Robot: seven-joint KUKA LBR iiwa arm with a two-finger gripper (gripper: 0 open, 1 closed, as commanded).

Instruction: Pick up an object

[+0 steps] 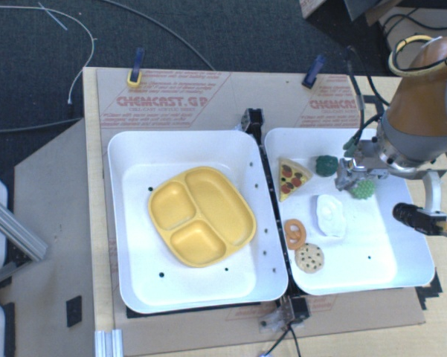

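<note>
In the right bin (387, 270) lie a pizza slice (291, 177), a dark green toy (326, 165), a light green knobbly toy (364, 189), a white lump (330, 215), a pretzel (294, 233) and a chocolate-chip cookie (309, 258). My gripper (349, 177) hangs over the bin's far part, between the dark green toy and the light green one, right beside the latter. I see nothing held between its fingers.
The left bin (134, 274) holds a yellow three-compartment plate (201, 216). A black clamp (251, 119) sits at the far end of the seam between the bins. Blue clips (137, 67) (313, 71) stand on the cardboard behind. A black fitting (416, 218) juts in at the right.
</note>
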